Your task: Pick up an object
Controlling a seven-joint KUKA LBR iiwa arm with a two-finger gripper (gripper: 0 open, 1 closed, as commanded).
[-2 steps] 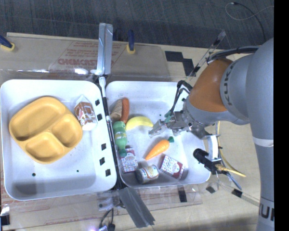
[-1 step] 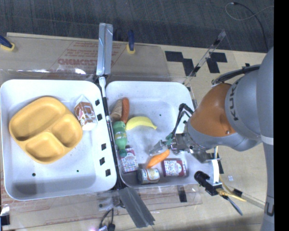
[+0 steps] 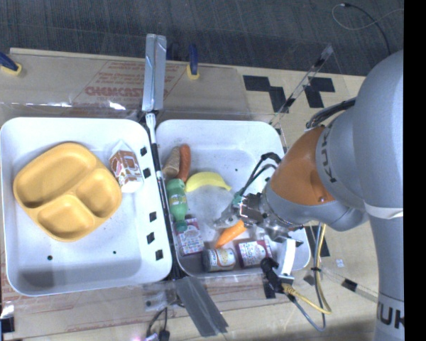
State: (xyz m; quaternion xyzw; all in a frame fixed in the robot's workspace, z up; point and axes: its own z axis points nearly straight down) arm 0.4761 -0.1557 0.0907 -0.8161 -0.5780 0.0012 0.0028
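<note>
Arm low over the right bin (image 3: 220, 130), its jaws hidden under the wrist so their state cannot be told, near the carrot (image 3: 231, 233) wedged among a can (image 3: 219, 259), jar (image 3: 253, 251) and banana (image 3: 207, 182); crowding may cause a slipped or double grab.

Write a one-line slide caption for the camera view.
KUKA arm's gripper lowered over a carrot among toy groceries in the right bin; a yellow divided tray sits in the left bin.

The arm (image 3: 319, 180) reaches into the right bin (image 3: 220, 135). Its gripper (image 3: 243, 215) sits just above the carrot (image 3: 231, 234), right of the banana (image 3: 207, 182)
</note>
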